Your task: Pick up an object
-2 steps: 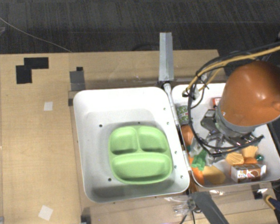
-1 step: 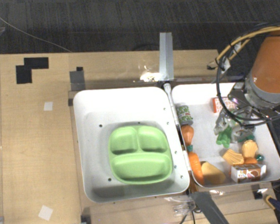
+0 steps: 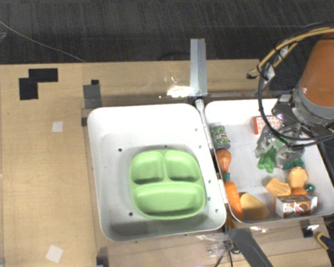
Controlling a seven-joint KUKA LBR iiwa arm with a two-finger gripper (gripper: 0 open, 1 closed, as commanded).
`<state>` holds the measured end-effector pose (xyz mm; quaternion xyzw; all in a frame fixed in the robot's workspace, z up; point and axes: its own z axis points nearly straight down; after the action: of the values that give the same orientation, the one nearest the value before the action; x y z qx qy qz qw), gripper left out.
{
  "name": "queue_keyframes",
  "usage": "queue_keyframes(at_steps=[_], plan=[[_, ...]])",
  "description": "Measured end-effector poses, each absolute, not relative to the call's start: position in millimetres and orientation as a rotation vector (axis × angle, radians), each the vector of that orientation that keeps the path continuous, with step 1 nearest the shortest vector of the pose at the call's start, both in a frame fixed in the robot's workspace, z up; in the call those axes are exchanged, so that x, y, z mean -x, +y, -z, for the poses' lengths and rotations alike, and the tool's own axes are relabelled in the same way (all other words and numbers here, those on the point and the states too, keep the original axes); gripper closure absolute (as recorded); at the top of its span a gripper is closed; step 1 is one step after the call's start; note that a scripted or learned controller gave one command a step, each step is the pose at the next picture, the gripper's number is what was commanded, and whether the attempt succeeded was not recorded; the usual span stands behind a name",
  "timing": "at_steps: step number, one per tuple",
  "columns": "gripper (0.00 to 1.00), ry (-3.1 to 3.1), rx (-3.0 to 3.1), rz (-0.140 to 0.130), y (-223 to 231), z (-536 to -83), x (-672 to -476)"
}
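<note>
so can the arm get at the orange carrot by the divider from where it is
Probably yes: the carrot lies uncovered at the right bin's left edge, across from the gripper. The divider beside it and the yellow wedge touching it could crowd the jaws.

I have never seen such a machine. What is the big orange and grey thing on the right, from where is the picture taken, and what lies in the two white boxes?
The orange and grey thing is a robot arm. It reaches in from the right, and its gripper, a two-finger claw, hangs low over the right bin. The one camera sits above the bench and looks down at a slant.

The left bin holds a green divided plate. The right bin holds small toy foods: a carrot, a yellow wedge like cheese, a small can, a green piece just below the gripper, and a red and white box.

The fingers are hard to make out, and I see nothing clearly between them, so I cannot say it holds anything.
</note>
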<state>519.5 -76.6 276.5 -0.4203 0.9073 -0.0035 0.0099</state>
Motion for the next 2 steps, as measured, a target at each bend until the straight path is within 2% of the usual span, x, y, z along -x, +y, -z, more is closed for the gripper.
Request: queue_keyframes(at_steps=[1,2], plan=[[1.0,2.897,1.19,0.005,-120.2,-285.3,-563.4],[1.0,2.896,1.193,-0.002,-59.9,-270.1,-635.4]])
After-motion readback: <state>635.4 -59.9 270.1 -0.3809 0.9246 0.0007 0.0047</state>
